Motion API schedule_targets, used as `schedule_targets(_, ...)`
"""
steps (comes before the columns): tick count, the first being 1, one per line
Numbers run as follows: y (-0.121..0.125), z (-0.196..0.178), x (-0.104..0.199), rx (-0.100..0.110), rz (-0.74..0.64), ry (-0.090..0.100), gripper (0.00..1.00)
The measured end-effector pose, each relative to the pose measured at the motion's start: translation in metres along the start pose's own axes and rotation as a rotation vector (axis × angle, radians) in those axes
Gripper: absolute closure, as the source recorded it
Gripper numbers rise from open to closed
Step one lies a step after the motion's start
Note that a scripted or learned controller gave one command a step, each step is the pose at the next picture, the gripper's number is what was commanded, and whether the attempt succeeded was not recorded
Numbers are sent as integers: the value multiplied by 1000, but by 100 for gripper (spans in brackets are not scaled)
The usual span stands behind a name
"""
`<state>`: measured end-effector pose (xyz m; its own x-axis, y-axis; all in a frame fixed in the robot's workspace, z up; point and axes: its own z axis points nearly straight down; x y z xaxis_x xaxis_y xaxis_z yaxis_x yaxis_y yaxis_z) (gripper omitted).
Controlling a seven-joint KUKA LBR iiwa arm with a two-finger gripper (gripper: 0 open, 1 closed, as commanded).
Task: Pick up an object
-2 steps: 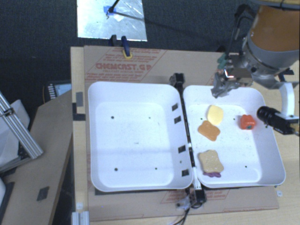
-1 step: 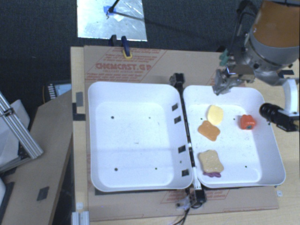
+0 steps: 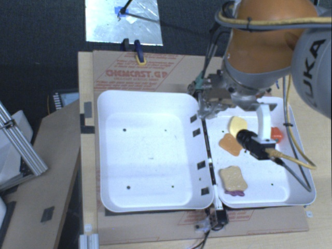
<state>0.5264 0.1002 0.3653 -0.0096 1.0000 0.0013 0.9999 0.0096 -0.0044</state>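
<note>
Counting right bin (image 3: 298,191): 1 bread slice (image 3: 233,178) | 1 yellow piece (image 3: 238,124) | 1 orange piece (image 3: 230,144) | claw (image 3: 210,105) state unclear

Glossy white plastic bins (image 3: 145,154) on matt cardboard (image 3: 155,69).

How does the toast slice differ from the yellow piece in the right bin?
The toast slice is tan and roughly square; the yellow piece is pale yellow and rounded. The toast slice lies near the bin's front edge, in full view; the yellow piece sits farther back, partly behind the arm's black fitting. Both lie in the right bin.
</note>
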Motion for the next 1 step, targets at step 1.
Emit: schedule_targets(1, -41, -86, -20, -16, 6, 2, 100)
